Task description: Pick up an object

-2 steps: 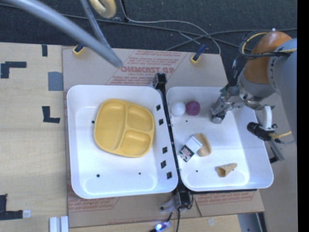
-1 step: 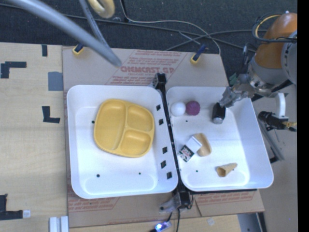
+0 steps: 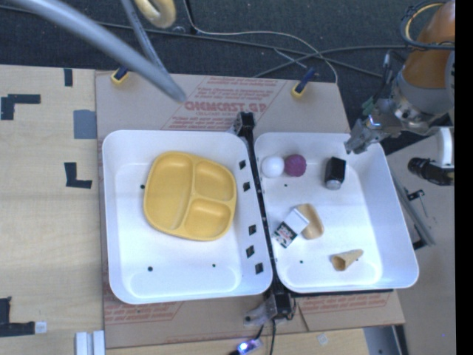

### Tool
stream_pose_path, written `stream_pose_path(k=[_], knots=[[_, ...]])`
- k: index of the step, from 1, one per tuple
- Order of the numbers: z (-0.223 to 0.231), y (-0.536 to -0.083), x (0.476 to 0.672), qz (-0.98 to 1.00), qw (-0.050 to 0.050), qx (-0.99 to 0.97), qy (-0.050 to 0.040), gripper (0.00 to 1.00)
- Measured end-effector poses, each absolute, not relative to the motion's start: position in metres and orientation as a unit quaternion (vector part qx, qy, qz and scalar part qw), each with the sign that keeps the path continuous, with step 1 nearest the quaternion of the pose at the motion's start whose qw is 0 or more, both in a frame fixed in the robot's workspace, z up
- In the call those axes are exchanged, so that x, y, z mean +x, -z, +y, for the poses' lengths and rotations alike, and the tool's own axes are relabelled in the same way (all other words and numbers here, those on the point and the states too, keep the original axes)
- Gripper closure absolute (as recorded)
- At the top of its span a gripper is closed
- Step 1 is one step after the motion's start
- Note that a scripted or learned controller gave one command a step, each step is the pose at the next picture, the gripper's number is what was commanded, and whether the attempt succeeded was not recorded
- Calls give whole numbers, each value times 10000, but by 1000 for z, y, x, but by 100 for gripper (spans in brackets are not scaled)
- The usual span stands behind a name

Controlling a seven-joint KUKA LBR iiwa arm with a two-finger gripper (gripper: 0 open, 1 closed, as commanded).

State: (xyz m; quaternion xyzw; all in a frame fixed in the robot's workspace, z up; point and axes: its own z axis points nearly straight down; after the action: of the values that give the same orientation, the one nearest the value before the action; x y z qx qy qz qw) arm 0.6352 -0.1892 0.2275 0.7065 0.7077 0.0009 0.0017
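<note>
Two white bins [image 3: 118, 220] sit below us; our claw [image 3: 360, 140], its state unclear, hovers just right of the black cylinder [image 3: 335, 172]. Looks rigid, light; we'd pinch its sides.

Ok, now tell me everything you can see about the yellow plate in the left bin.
The yellow plate is a rounded-square dish that looks like matte plastic, moulded into three compartments: one large one on its left side and two smaller ones on its right, split by raised ridges. It lies flat and right side up, turned slightly askew, on the floor of the left bin, toward the far half. All three compartments look bare. Nothing touches it but the bin beneath.
</note>
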Motion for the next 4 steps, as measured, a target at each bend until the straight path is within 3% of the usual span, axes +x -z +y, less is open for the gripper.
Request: stream_pose_path(k=[1, 3, 4], knots=[[-189, -277, 636, 7078, 21, 7064, -11, 100], [-94, -262, 620, 7087, -8, 7056, 9, 100], [-36, -251, 602, 7093, -19, 7049, 10, 100]])
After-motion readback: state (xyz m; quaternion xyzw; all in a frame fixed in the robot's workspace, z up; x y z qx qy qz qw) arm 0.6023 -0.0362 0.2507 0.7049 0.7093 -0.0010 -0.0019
